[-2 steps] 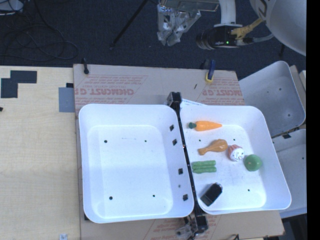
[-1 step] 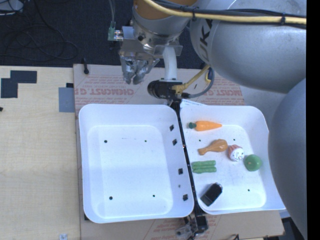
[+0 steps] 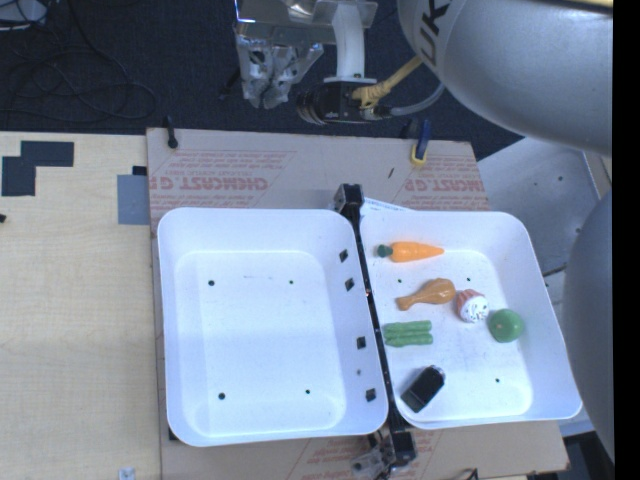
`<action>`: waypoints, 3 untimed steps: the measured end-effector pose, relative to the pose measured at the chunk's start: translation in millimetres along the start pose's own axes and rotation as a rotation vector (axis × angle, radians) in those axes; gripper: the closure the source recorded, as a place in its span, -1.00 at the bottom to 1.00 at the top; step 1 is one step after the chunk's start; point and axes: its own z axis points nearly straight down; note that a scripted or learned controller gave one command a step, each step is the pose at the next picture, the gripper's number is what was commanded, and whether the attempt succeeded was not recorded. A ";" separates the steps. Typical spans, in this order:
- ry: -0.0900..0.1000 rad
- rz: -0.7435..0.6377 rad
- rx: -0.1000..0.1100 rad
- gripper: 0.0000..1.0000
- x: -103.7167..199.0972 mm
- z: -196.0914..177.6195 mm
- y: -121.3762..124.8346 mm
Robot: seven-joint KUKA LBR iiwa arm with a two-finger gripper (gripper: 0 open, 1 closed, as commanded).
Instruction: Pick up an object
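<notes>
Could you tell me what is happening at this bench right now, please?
A grey robot arm is set to pick up an object. Its pincer sits high at the top of the view, beyond the bins, with nothing between its fingers. The right bin holds a toy carrot, drumstick, green beans, green ball, a small red-and-white item and a black block.
</notes>
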 end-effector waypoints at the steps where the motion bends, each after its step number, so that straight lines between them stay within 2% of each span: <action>1: -0.008 0.004 0.019 1.00 -1.3 135.3 -2.3; 2: -0.001 0.002 0.001 1.00 -1.5 48.7 -0.1; 3: -0.001 -0.004 0.000 1.00 1.1 -29.6 -1.1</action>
